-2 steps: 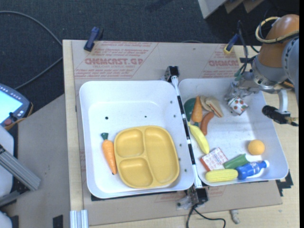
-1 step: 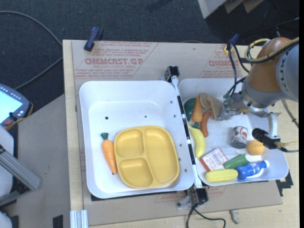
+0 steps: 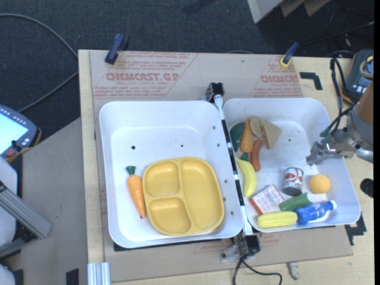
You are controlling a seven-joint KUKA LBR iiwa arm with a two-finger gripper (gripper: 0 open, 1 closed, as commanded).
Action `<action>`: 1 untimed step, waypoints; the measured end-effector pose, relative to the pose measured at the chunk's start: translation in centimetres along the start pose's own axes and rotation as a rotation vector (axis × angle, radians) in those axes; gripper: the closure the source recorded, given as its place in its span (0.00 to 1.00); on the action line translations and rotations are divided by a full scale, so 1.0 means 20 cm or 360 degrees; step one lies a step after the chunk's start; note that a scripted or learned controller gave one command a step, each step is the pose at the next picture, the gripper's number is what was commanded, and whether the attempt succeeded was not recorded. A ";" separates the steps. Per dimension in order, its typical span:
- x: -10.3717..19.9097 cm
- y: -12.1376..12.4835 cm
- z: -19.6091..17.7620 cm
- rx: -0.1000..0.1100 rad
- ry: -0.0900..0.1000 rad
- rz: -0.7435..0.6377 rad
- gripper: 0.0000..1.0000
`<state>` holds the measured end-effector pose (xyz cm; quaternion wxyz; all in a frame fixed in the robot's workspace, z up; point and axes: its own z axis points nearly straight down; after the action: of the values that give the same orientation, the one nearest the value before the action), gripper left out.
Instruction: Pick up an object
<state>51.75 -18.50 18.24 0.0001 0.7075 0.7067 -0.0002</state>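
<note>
My gripper [image 3: 315, 154] hangs over the right side of the right bin [image 3: 285, 108], reaching in from the right, just above and right of a small can [image 3: 293, 180]. An orange ball [image 3: 320, 184] lies directly below it. Along the bin's front sit a corn cob [image 3: 276, 219], a blue bottle [image 3: 313, 212], a green vegetable [image 3: 295, 202] and a red-and-white packet [image 3: 266, 199]. A banana [image 3: 247, 176] lies by the left wall, with a hot dog [image 3: 256, 152], a carrot-like piece [image 3: 246, 140] and bread slices [image 3: 265, 132] behind it. Nothing shows between the fingers.
The left bin [image 3: 119, 123] holds a yellow divided plate [image 3: 177, 193] and a toy carrot [image 3: 136, 192]. Clamps sit at the bench's back edge. A cable runs past the arm on the right. Bare floor of the right bin lies around [image 3: 291, 138].
</note>
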 end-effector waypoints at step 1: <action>0.00 0.00 0.00 0.0001 0.0002 -0.0001 0.00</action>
<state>51.73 -18.41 18.17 -0.0006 0.7072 0.7070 -0.0001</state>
